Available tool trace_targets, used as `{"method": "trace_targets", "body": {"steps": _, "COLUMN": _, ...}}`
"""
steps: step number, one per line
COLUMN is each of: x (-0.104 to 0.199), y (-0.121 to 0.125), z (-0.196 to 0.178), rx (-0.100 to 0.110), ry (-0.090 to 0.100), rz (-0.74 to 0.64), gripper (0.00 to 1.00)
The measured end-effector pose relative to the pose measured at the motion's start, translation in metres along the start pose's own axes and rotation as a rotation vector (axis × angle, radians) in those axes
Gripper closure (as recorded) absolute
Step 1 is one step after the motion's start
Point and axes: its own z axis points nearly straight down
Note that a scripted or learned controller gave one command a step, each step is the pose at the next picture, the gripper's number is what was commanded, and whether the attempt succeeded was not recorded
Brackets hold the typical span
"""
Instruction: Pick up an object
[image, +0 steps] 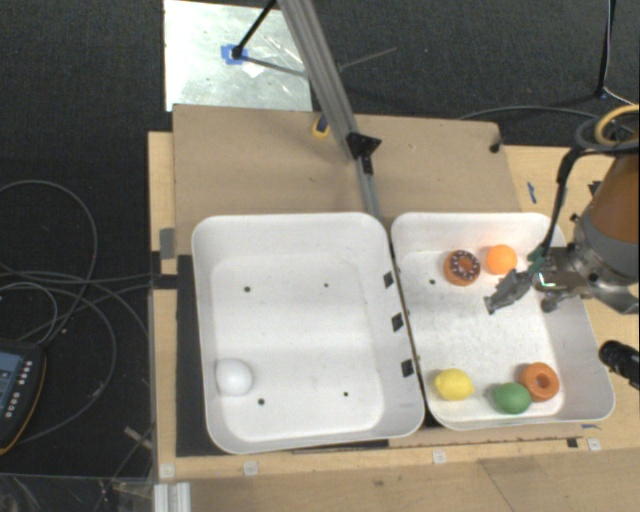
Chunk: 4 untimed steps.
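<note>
In the right bin (600, 395) a green ball (512, 398), orange ring (540, 380) and yellow lemon (453, 385) lie nearest; the gripper (508, 291) hovers above mid-bin, holding nothing, its spread unclear; beyond sit a sprinkled doughnut (462, 267) and orange ball (499, 259).

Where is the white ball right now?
The white ball lies alone in the left bin, near its front-left corner, far from the gripper over the right bin.

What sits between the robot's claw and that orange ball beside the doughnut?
Nothing visible does. The gripper hangs just below and right of the orange ball, with bare white bin floor between them. The sprinkled doughnut lies on the ball's far left side.
</note>
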Motion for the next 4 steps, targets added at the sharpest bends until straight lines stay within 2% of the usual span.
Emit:
{"method": "trace_targets", "body": {"steps": 1, "x": 0.000, "y": 0.001, "z": -0.002, "rx": -0.004, "ry": -0.001, "rz": 0.002, "gripper": 0.00}}
{"method": "trace_targets", "body": {"steps": 4, "x": -0.008, "y": -0.014, "z": 0.133, "rx": 0.001, "ry": 0.001, "rz": 0.005, "gripper": 0.00}}
